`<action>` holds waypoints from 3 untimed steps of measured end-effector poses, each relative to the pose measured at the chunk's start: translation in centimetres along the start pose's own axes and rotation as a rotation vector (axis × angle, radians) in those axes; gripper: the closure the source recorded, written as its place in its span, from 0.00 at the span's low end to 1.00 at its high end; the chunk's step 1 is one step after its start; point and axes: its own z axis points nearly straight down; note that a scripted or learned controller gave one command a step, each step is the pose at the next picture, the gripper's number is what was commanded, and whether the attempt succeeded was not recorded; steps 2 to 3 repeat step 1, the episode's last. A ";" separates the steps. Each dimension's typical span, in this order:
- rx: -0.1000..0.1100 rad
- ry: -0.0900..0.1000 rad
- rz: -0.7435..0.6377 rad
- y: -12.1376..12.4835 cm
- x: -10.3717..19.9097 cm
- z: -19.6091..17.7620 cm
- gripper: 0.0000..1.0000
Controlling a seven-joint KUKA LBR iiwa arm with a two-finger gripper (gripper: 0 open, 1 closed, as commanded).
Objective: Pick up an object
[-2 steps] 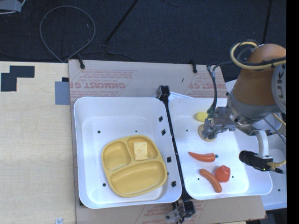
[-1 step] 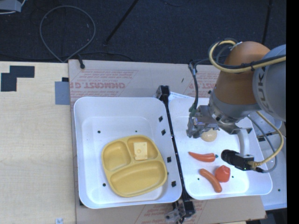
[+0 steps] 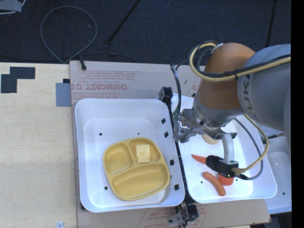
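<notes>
My gripper (image 3: pixel 205 133) hangs over the right bin (image 3: pixel 259 186), near its left wall, largely hidden under the grey wrist and orange band. A pale tan round thing (image 3: pixel 209 138) peeks out just below the wrist. In front of it lie an orange carrot-like piece (image 3: pixel 199 158), an orange sausage shape (image 3: pixel 214 184) and a small red piece (image 3: pixel 228 181). Nothing shows between the gripper and these things that tells of a hold.
The left bin (image 3: pixel 90 127) holds a yellow divided plate (image 3: pixel 135 182) with a small yellow block (image 3: pixel 143 153) in its upper right compartment. Black clips line the wall between the bins (image 3: pixel 176 165). Cardboard (image 3: pixel 109 82) lies under both bins.
</notes>
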 end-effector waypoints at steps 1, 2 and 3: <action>0.001 -0.001 0.000 0.1 4.9 0.1 1.00; 0.001 -0.001 0.000 0.1 4.9 0.1 1.00; 0.001 -0.001 0.000 0.1 4.9 0.1 1.00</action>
